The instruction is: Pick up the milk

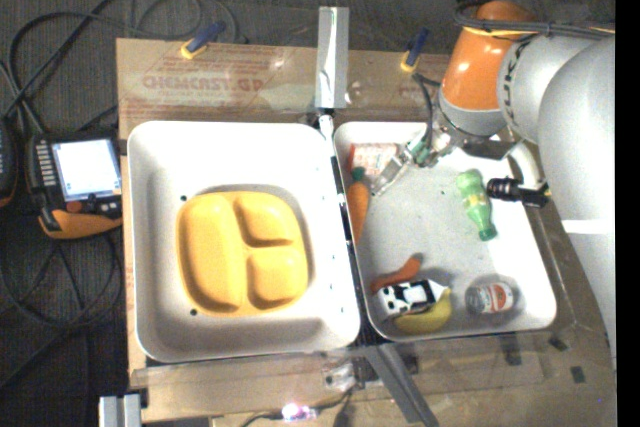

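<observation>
Black-and-white, the milk (411, 295) lay well below my gripper (388, 175), beside 1 banana (425, 318). Whether my gripper was open or shut, I couldn't tell.

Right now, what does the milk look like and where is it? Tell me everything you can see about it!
The milk is a small carton with black and white cow-like patches. It lies on its side near the front edge of the right bin. A yellow banana curves right under it and touches it, and an orange carrot-like piece sits just above it. The gripper is away at the back of the bin, not touching it.
</observation>
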`<state>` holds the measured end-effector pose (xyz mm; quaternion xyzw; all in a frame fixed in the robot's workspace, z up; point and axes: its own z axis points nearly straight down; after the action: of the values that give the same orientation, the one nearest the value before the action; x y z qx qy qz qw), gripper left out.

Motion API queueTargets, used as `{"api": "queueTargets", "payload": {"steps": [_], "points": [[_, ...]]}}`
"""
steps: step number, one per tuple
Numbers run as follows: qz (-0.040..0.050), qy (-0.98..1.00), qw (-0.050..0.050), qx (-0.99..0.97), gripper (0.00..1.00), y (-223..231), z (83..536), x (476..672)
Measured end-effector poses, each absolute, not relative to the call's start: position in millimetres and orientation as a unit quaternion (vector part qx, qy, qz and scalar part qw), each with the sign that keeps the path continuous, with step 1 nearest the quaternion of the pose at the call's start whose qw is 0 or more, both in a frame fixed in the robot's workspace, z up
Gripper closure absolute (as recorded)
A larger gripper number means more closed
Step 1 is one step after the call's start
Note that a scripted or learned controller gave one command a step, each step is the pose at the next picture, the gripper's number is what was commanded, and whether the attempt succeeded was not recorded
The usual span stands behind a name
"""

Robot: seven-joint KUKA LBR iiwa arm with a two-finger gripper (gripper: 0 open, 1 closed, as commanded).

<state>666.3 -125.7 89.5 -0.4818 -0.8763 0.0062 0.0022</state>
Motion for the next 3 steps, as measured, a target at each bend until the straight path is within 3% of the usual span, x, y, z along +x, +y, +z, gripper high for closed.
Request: {"api": "queueTargets", "payload": {"steps": [1,2,3], "points": [[0.0009,-0.903,-0.001,-0.429,0.0,-175.3,162.1,616.7],[0.001,-0.893,-0.001,-0.451,0.0,-116.3,91.7,649.1],[-0.0003,-0.955,-0.007,-0.297,0.0,-176.3,90.3,617.2]]}}
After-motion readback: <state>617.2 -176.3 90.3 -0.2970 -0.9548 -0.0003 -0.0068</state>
